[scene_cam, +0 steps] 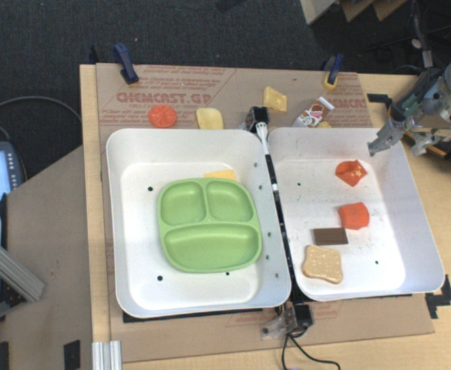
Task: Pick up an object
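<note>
1. Camera view looks down on two white bins side by side on a cardboard sheet; the left bin (125, 206) holds a green divided plate (208, 225) with a pale yellow piece (221, 176) just behind its far rim.
2. The right bin (418, 230) holds four things: a red strawberry-like piece (351, 172) toward the far side, an orange-red block (355, 216) nearer, a dark brown bar (330, 237) just beside that block, and a tan slice of toast (322, 264) closest to the near wall.
3. The gripper (382, 140) hangs over the far right corner of the right bin, apart from the red piece and touching none of the objects.
4. Whether its jaws are open or closed cannot be told at this angle; nothing shows between them.
5. Behind the bins on the cardboard lie an orange disc (163, 116), a yellow piece (209, 119), a yellow wedge (275, 99) and a small wrapped packet (313, 114).
</note>
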Controlling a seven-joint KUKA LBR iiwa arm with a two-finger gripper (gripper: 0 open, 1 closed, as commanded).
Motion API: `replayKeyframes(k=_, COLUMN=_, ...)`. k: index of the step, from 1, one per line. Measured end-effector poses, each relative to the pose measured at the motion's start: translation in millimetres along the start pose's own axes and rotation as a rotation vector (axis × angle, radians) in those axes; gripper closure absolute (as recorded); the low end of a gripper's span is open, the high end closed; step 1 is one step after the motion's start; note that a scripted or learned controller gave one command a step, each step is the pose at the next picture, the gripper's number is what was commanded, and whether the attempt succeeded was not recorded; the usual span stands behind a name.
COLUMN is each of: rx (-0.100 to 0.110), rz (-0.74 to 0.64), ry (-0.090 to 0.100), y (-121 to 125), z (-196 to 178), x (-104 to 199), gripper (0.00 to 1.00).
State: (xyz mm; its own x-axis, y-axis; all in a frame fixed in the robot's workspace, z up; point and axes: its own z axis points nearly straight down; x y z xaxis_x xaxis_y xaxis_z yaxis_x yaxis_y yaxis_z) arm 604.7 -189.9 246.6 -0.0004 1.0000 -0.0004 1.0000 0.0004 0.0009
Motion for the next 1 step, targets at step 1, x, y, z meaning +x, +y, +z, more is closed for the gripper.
replayKeyframes(k=1, rx=0.004, rz=-0.003, ry=0.002, y=42.7, z=91.2, x=25.1, gripper=0.00)
